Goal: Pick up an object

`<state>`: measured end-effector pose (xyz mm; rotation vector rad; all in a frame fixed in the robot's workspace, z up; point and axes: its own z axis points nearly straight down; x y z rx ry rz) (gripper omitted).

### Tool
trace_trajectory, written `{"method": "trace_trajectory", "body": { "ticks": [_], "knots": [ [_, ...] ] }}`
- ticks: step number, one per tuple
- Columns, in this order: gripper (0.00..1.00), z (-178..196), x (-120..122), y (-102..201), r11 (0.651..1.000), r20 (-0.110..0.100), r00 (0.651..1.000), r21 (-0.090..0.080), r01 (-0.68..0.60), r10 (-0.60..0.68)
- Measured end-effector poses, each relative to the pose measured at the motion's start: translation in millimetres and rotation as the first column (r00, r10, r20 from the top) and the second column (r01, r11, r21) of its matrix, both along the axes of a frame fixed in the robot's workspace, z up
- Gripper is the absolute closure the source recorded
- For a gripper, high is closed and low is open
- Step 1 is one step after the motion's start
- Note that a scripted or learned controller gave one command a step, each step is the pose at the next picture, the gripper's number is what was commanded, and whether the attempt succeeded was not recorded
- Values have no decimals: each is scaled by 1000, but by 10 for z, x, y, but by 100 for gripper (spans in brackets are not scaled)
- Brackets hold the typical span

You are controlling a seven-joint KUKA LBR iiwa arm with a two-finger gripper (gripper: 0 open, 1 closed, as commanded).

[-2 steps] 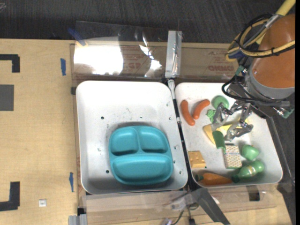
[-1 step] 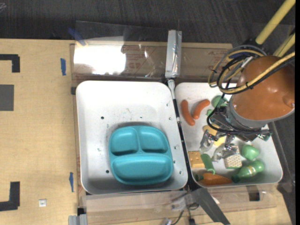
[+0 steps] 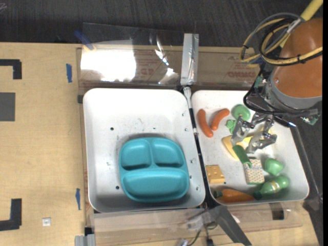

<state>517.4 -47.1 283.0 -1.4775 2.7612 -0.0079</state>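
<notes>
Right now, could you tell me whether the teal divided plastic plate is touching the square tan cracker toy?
Apart. The camera view shows the teal divided plastic plate in the left white bin and the square tan cracker toy in the right one, across the rims.

The grey KUKA arm w/ orange band (image 3: 303, 60) is being seen entering from the view's right, upper corner, its bulk being angled down and leftward. Yellow and black cables (image 3: 271, 37) are being looped over the top of the wrist, approx. at the upper left of the orange section. Below the grey wrist ring, the metal two-finger gripper (image 3: 252, 136) is being held pointing downward and slightly left. Its silver linkages are being shown spread to both sides; the fingertips themselves are being blurred together w/ clutter, so their state is not being made out.
</notes>
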Motion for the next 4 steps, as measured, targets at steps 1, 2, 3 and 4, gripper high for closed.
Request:
{"method": "trace_trajectory", "body": {
  "ticks": [1,2,3,4],
  "knots": [
    [100,200,107,31,996,-3,996,1,-85,85],
    [100,-1011,-389,36,976,-15,976,4,-218,218],
    [100,-155,-109,413,892,-2,892,-1,-453,453],
    [100,75,530,306,771,-3,771,-1,-637,637]
  ]
}}
